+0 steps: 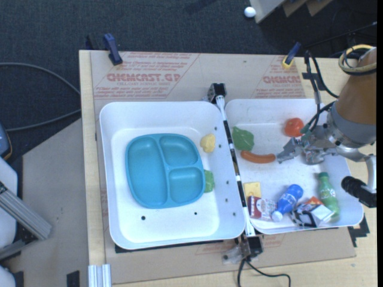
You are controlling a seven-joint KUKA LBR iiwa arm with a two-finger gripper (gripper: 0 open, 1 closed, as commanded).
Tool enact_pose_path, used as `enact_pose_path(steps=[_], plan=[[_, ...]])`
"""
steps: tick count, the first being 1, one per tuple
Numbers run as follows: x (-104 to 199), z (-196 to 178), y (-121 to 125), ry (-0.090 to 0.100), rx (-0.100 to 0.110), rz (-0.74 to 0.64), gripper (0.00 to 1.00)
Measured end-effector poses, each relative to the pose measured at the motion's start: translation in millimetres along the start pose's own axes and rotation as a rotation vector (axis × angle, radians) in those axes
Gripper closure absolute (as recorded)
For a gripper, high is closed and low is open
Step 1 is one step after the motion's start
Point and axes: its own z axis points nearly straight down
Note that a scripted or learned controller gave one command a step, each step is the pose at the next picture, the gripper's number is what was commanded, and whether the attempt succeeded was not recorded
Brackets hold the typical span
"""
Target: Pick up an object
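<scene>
Nearest me, along the front of the right white bin, I see a clutter: a red-and-white packet, a blue plastic bottle w/ white cap, a small dark and orange item and a green plastic bottle lying on its side; a yellow card sits just behind the packet. Left bin holds a blue three-compartment plastic tray, w/ a small green piece at its right edge and a yellow lump near its far right corner. Mid right bin, the gripper hangs low over the floor, fingers apart, nothing between them; an orange-red sausage-shaped toy lies just left of it. Further back: a green leafy toy and a red round tomato-like toy, the latter just behind the gripper.
</scene>
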Motion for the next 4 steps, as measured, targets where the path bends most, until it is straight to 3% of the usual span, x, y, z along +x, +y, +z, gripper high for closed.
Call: enact_pose_path(steps=[1, 2, 3, 4], plan=[[-28, 105, -28, 0.0, 0.001, 0.001, 0.0], [-90, 78, 34, -0.002, -0.002, 0.001, 0.0], [-44, 108, 81, 0.0, -0.002, -0.001, 0.0], [-45, 97, 82, -0.002, -0.005, -0.002, 1.0]])
